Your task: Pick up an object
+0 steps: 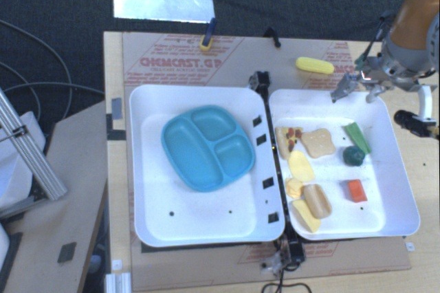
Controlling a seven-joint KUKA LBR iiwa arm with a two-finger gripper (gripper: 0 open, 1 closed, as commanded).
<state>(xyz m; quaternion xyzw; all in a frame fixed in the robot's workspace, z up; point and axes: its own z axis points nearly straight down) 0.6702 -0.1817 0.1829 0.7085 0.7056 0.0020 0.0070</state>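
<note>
Counter [172,58]: cardboard-topped, bearing two shallow white bins side by side.

Left bin [148,147]: holds one blue divided plate [207,147], three compartments, lying flat near the bin's middle.

Right bin [392,168]: holds the toy foods. Along its left side, a pizza slice [291,139], a slice of toast [318,143], a pale yellow piece [300,166], a tan hot-dog bun [317,201] and a yellow wedge [306,217] beside it, all close together. Toward the right, a green stalk [357,136] with a dark green round piece [354,156] just below it, and an orange-red block [356,190] apart from both.

Outside the bins: a yellow corn-like piece [315,65] on the counter behind the right bin.

Pincer [358,90]: above the right bin's far rim, fingers spread apart, nothing between them, well apart from the foods.

Arm [416,23]: grey, orange band above the wrist, entering from the right.
</note>
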